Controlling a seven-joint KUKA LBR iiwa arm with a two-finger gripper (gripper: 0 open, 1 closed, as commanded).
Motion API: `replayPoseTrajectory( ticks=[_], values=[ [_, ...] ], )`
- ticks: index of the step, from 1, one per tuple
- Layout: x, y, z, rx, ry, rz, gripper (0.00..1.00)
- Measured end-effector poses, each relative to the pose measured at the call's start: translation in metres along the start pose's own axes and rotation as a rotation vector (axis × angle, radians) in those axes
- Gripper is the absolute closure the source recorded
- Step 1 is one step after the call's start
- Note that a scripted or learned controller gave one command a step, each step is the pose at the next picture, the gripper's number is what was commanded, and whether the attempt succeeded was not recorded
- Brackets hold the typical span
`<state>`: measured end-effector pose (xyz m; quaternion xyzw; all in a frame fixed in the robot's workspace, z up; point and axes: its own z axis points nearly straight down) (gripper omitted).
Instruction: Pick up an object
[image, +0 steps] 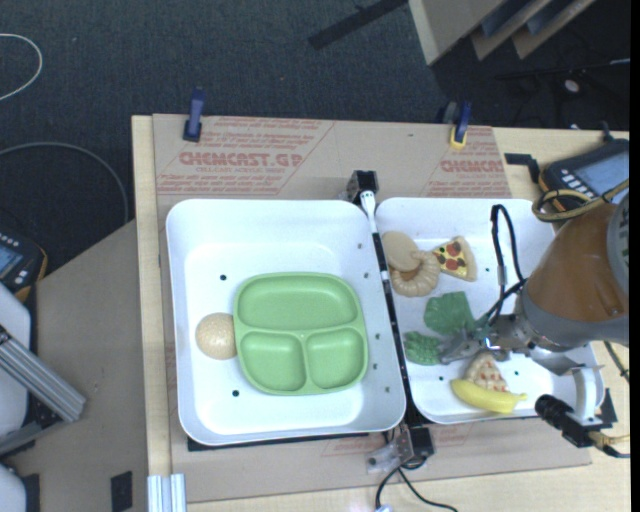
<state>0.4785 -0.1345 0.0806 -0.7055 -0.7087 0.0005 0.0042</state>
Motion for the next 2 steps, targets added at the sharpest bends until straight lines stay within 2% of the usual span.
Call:
replayPoseTrajectory(
  ticks=[1,2],
  values=[
    [-0.004,0.001,-0.014,-0.008,-0.006,0.005,1.0],
    [0.012,0.002,-0.142,-0.02,-0.008,0.001,1.0]
  ],
)
